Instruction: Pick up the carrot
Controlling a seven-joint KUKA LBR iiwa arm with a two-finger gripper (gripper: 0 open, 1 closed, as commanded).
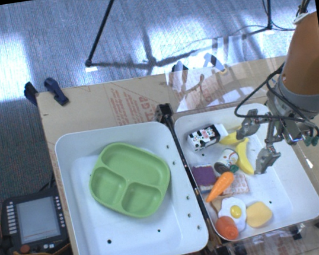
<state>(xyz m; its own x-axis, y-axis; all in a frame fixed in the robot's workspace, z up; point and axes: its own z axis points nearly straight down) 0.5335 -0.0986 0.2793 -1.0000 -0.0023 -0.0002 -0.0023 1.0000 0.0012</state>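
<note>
gripper [260, 145] fingers spread wide, holding nothing, right of frame, carrot [219, 186] lying lower left of it, by banana [243, 154]

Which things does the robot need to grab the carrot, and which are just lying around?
Needed for the job:
carrot
gripper

Just lying around:
green plate
banana
fried egg
tomato
purple block
cow-print box
</note>
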